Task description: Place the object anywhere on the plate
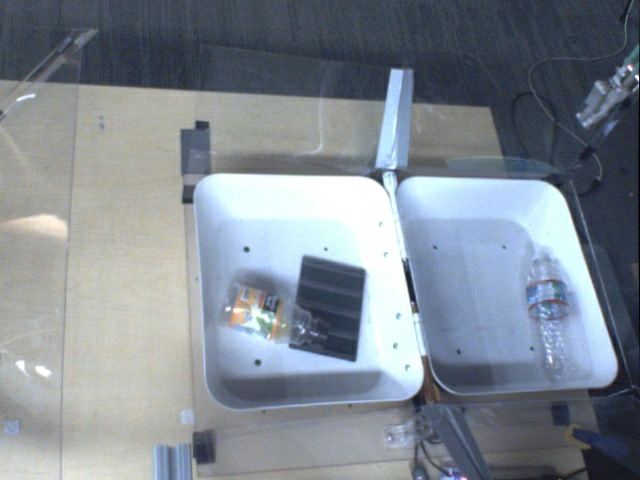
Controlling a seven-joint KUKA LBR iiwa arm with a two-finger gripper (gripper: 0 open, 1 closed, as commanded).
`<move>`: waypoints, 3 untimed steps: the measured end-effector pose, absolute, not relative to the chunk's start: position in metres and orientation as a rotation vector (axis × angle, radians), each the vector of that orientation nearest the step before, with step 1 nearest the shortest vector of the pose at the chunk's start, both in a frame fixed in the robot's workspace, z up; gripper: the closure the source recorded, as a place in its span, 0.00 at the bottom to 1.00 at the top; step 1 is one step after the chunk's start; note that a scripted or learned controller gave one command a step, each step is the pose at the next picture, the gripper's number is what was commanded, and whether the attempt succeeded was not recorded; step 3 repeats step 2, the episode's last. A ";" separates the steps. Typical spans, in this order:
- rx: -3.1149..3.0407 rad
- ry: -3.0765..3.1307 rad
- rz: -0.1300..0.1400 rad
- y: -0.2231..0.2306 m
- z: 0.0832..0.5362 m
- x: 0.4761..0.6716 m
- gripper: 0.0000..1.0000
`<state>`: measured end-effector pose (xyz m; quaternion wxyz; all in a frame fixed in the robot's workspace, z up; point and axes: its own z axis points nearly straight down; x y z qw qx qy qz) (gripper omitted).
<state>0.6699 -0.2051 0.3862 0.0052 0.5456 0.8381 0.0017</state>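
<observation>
A black ridged rectangular plate (331, 307) lies tilted in the left bin (228, 211). A clear packet with orange and green contents (260, 311) lies just left of it and touches its lower left corner. In the right bin (470, 208), a clear plastic bottle with a blue-and-white label (549, 313) lies on its side near the right wall.
A metal divider post (394, 118) stands behind the seam between the two bins. At the top right edge, off the bench, there is a small grey fitting (604, 98) with a looping cable. Clear plastic sheets cover the wooden bench on the left.
</observation>
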 end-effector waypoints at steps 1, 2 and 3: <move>2.251 2.181 0.006 -0.204 0.437 0.670 1.00; 2.251 2.182 0.006 -0.204 0.437 0.670 0.00; 2.251 2.182 0.006 -0.204 0.437 0.670 0.00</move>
